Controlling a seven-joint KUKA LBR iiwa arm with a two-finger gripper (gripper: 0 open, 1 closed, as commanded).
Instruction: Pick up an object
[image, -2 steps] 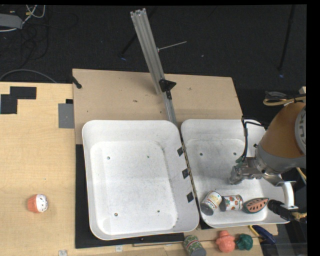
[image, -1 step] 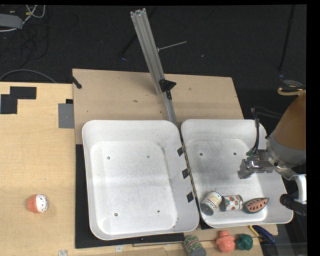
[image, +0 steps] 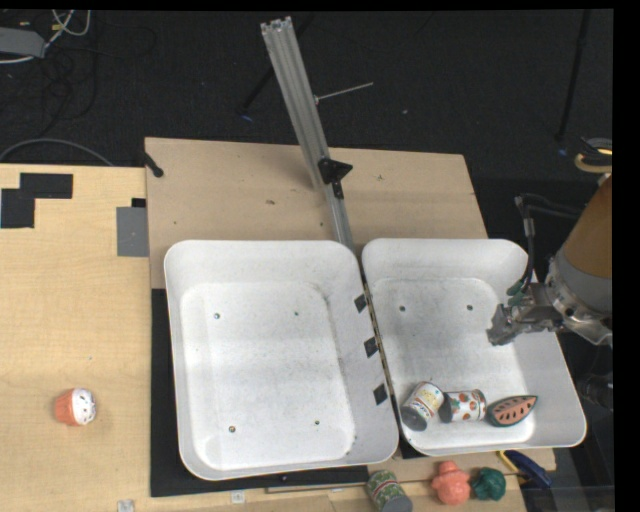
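White bin (image: 440, 262): three objects are crowded along its near edge — can (image: 424, 404), tin (image: 464, 406), slice (image: 512, 410).
Hand (image: 503, 330): seen above them at the right rim; grip state cannot be told.
Risk: neighbours could be knocked, since they touch.

Open floor is lying across most of the right bin (image: 440, 262); three obstacles are crowding its near edge: a small can (image: 424, 404), a patterned can (image: 464, 406), a watermelon slice (image: 513, 410). The gripper (image: 503, 328) is occupying the right rim.
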